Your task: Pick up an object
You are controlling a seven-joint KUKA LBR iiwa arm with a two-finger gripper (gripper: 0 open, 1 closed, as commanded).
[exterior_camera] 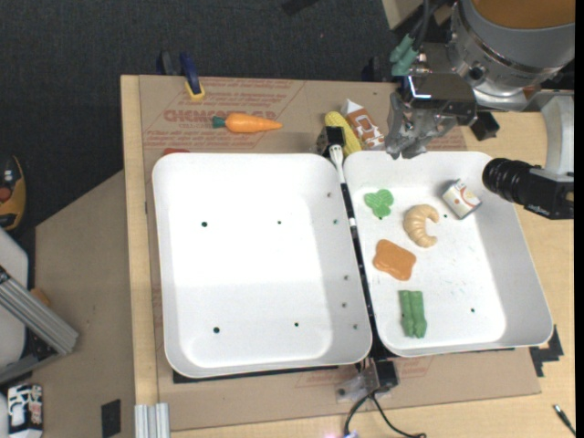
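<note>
Nothing lifted yet: gripper [408, 144] at upper right of frame above bin rim, jaw state impossible to tell, with croissant [422, 224], orange piece [394, 259] lying lower right.

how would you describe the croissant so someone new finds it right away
Look at the right-hand white bin, the one holding the toy foods. The croissant lies in its upper middle, right of the green leafy piece and just above the flat orange piece. It is the only tan, curved, ridged crescent there.

Arm reaching in from right (orange band up top), gripper [407, 146] pointing down.
</note>
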